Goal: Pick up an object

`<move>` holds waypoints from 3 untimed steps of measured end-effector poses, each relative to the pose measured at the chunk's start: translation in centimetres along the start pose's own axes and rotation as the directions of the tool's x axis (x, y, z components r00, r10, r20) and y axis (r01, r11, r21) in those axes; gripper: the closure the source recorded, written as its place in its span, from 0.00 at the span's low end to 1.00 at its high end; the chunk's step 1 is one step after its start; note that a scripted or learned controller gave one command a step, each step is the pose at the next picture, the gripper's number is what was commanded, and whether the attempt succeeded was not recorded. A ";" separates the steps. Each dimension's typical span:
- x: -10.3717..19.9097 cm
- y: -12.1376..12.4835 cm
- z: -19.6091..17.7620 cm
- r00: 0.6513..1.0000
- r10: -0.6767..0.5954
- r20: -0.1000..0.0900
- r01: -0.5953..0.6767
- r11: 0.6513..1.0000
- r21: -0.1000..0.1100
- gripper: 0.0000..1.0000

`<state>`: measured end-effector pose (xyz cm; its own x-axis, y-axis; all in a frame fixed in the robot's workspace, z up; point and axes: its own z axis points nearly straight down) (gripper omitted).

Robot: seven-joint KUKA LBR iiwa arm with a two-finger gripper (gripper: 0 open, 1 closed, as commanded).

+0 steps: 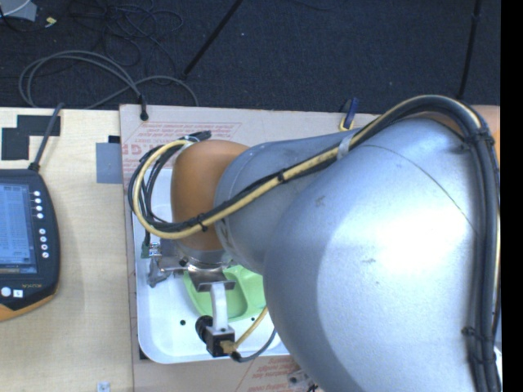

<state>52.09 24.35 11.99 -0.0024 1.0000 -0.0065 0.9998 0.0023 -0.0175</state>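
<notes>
The grey arm with its orange band reaches in from the right and covers most of the bench. Its gripper (189, 269) hangs low over the left white bin (163, 333), seen from above under the wrist. A light green object (239, 294) lies in that bin, directly below and just right of the gripper. The wrist hides part of the green object. I cannot tell whether the gripper touches it.
A teach pendant (20, 243) lies on the wooden bench at the far left. Brown cardboard (245, 125) sits under the bins. Cables run across the dark floor behind. The arm's bulk hides the right bin.
</notes>
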 end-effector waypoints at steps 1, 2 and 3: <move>-6.1 -2.7 1.7 1.000 -0.006 -0.014 0.006 1.000 -0.009 0.00; -5.2 -2.8 0.7 0.999 -0.014 -0.031 0.013 1.000 -0.007 1.00; 0.2 -4.7 0.3 1.000 -0.002 -0.004 0.002 1.000 -0.015 1.00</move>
<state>47.42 24.53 11.79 -0.0041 1.0000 -0.0022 1.0000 0.0041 -0.0025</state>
